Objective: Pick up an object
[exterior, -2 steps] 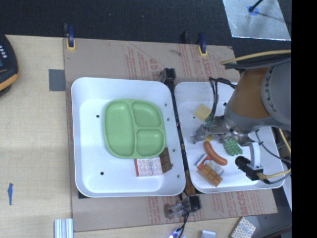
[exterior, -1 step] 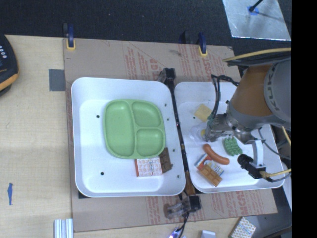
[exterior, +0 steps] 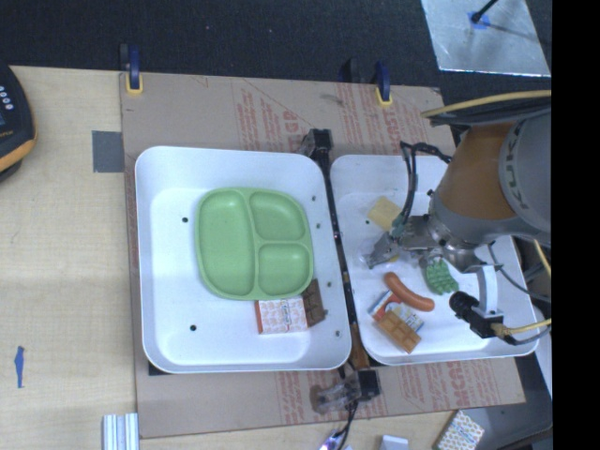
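Two white bins are sat side by side on the bench [exterior: 66, 251]: the left bin [exterior: 164, 326] is taken up by a green divided plate [exterior: 253, 242] with a small printed card [exterior: 281, 316] at its edge, while the right bin [exterior: 361, 195] is crowded. The arm [exterior: 487, 181] is hung over it, with the pincer [exterior: 401, 244] low among a yellow block [exterior: 383, 212], a green toy [exterior: 438, 276], a hot dog [exterior: 408, 292] and a brown waffle piece [exterior: 398, 329]. How wide the pincer is can't be told, and nothing is seen held. With stuff packed this tight, things could get nudged rather than grabbed.
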